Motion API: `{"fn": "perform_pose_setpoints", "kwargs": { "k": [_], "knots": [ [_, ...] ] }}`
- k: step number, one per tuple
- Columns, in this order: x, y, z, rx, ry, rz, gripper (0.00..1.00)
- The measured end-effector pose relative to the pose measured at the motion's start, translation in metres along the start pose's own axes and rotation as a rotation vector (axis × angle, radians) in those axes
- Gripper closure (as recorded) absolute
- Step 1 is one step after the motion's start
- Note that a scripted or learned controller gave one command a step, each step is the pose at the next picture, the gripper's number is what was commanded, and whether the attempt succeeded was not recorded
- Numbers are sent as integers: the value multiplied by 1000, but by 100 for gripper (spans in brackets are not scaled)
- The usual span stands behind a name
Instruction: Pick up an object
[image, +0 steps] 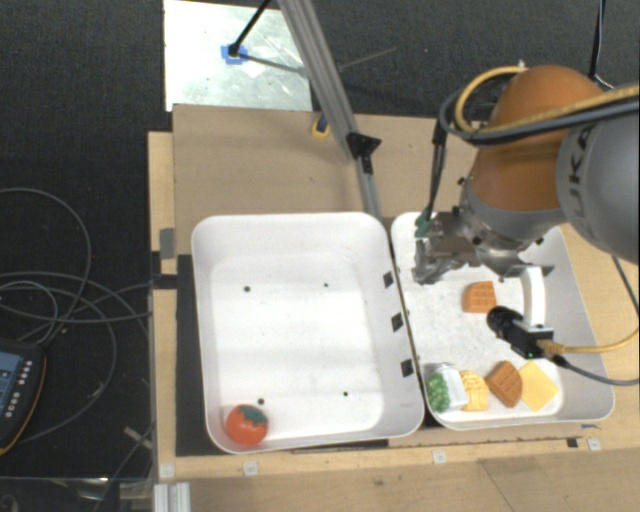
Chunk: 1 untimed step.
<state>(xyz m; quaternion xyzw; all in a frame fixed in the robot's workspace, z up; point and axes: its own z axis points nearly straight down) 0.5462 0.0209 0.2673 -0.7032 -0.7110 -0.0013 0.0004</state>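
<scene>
The gripper (432, 262) hangs low over the far left part of the right bin (590, 405), above bare floor; whether its fingers are parted or closed I cannot tell, and nothing shows between them. The closest candidate is the orange waffle piece (479, 296), just to its right; a brown cracker (505, 384), yellow block (539, 386) and green-and-white packet (443, 388) crowd the near edge. To grasp cleanly, I'd centre over the isolated waffle piece before descending, avoiding the cluster.

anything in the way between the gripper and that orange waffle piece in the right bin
Nothing visible. The gripper sits in the right bin, and the orange waffle piece lies just beside it on open floor.
</scene>
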Motion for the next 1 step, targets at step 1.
{"fn": "perform_pose_setpoints", "kwargs": {
  "k": [1],
  "knots": [
    [60,0,11,2,0,0,100]
  ]
}}
